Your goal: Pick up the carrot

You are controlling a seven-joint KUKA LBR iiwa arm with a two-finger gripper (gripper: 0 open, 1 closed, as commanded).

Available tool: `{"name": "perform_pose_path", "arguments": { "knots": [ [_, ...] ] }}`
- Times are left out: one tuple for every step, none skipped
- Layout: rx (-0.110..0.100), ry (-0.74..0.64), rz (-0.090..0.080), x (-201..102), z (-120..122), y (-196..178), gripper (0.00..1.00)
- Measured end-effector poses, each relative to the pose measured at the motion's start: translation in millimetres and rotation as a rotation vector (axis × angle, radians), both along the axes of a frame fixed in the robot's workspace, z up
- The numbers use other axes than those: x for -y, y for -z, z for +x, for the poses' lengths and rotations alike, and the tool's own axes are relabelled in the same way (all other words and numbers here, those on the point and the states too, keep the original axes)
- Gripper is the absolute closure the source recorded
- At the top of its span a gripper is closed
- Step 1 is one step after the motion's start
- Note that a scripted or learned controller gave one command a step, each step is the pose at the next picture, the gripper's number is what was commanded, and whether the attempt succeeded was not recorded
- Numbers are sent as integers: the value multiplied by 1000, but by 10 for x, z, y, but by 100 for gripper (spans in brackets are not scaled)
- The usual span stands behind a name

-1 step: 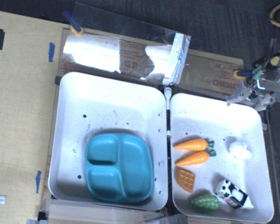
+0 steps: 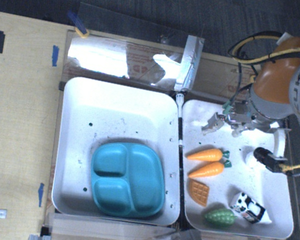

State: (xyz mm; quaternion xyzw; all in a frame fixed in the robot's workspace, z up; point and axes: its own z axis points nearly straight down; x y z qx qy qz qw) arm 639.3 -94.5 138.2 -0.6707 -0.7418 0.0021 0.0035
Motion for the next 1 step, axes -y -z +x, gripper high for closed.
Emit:
{"name": "perform_pose_path", "arguments": {
  "knots": [
    [15, -493, -1, 42, -487, 507, 0]
  ]
}}
